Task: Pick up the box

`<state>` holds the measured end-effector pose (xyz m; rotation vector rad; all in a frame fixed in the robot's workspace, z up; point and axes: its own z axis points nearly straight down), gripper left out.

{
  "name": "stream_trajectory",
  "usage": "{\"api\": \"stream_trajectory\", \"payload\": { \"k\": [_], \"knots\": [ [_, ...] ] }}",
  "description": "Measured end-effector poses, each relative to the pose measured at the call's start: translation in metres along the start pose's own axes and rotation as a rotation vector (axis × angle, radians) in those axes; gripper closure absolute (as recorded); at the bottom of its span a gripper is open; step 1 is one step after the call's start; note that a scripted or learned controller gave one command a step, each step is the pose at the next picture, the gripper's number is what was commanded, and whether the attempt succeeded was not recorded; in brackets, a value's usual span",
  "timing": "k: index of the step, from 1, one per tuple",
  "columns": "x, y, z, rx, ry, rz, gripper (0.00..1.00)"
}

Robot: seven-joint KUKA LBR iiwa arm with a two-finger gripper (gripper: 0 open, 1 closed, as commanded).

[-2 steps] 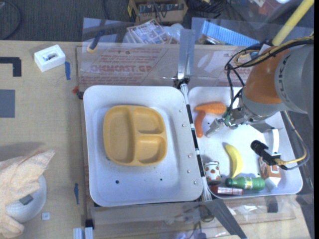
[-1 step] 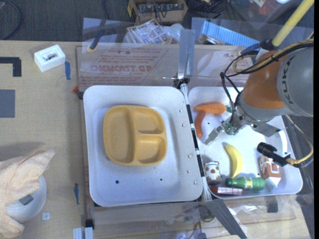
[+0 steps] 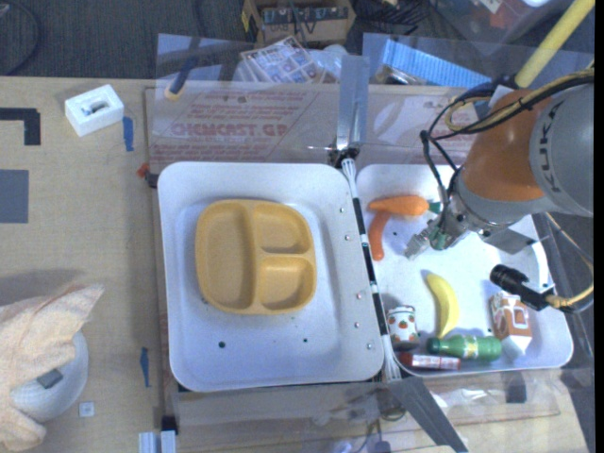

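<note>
The gripper (image 3: 422,243) hangs over the middle of the right bin (image 3: 557,347), just below the carrot (image 3: 398,205); whether it is open I cannot tell, and nothing shows in it. The box (image 3: 511,317) stands near the bin's front right corner, beside the bottle (image 3: 465,347).

1. I had a single fixed camera, mounted above the table (image 3: 75,215) and tilted down at a slant.
2. It sat far enough back to take in both white bins: the left bin (image 3: 179,281) mid-frame, the right bin (image 3: 557,343) beside it.
3. The arm (image 3: 528,163) entered from my right edge.
4. Beyond the table's far edge, floor clutter filled the top of my picture.
</note>
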<state>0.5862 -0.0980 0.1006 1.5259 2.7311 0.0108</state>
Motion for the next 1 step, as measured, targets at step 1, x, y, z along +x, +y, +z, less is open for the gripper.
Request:
{"api": "stream_trajectory", "payload": {
  "k": [1],
  "knots": [
    [-0.0014, -0.0190, 0.0110, 0.005, 0.004, 0.264, 1.00]
  ]
}}
